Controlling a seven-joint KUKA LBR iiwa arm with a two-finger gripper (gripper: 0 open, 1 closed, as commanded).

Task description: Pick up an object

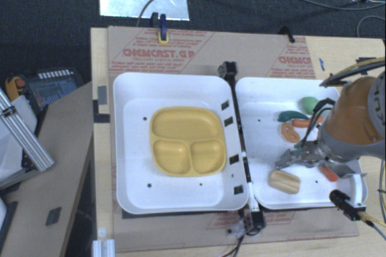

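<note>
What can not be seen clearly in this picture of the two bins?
- Gripper, camera view: too small and blurred to tell its state.
- Small orange piece: half covered by the arm.
- Green object: partly behind the arm and cables; its shape is unclear.
- Right bin: the arm covers its right side.

Look at the brown cardboard sheet [241, 47] under the two bins: near the top centre of the frame you can read "CHEMCAST" in red capitals, followed by letters too blurred to tell. The same red print repeats toward the upper right, partly cut off and unclear
</note>
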